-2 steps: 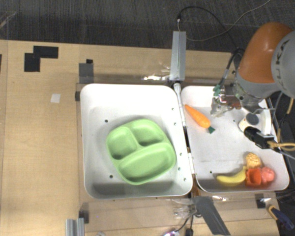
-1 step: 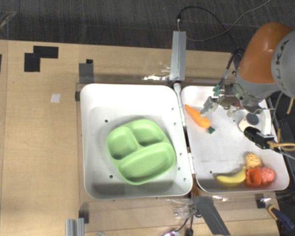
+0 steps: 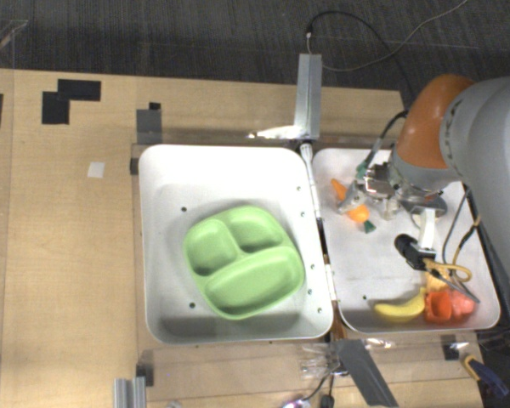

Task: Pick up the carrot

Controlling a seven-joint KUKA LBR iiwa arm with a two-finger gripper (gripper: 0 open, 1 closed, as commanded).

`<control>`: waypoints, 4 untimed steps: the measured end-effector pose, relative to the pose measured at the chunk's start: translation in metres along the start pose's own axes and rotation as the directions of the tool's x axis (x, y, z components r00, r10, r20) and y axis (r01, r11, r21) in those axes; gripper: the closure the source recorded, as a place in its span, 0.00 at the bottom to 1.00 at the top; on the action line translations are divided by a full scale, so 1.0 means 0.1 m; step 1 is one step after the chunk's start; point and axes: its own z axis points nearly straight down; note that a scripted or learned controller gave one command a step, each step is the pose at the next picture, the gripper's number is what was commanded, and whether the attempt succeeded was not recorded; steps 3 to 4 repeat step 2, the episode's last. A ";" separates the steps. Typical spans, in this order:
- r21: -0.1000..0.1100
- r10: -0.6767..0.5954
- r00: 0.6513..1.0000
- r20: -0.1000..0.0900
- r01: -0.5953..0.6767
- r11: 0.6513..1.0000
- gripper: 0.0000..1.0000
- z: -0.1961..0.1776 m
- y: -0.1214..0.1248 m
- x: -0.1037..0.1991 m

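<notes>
Where the two white bins sit side by side on the table (image 3: 59, 253), we see the left bin (image 3: 166, 313) holding a green divided plate (image 3: 243, 261). The right bin (image 3: 353, 313) holds the carrot (image 3: 357, 214), lying near its upper left with a small orange piece (image 3: 339, 191) just beside it, and a banana (image 3: 400, 308) touching a red fruit (image 3: 450, 305) at the lower edge. The end effector (image 3: 387, 195) hangs just right of the carrot; whether it is apart or together we cannot tell.
</notes>
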 end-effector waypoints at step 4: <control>0.006 0.363 0.932 0.003 -0.363 0.932 1.00 -0.97 -0.23 0.68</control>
